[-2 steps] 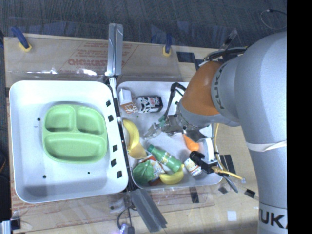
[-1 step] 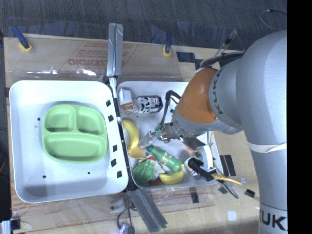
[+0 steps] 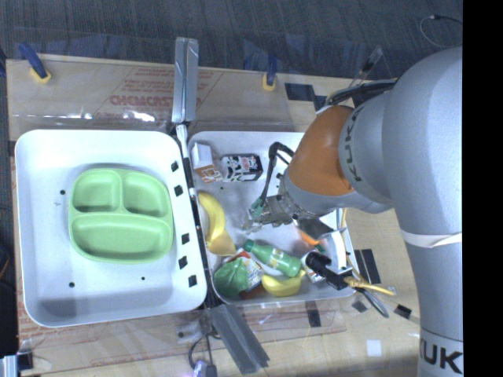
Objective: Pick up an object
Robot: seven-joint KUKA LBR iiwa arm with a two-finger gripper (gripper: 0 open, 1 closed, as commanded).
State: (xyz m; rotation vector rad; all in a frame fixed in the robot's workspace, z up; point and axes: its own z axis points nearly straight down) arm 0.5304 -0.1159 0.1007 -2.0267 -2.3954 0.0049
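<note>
The right bin holds several objects. A yellow banana lies along its left wall. A green bottle lies near the front, with a green leafy vegetable and a yellow fruit beside it. A black-and-white carton and a small orange-and-white box sit at the back. My gripper hangs low over the middle of this bin, just right of the banana and above the bottle. Nothing is visibly held in it.
The left bin carries a green divided plate. A grey divider bar stands between the bins at the back. My arm's large grey and orange body covers the right bin's right side.
</note>
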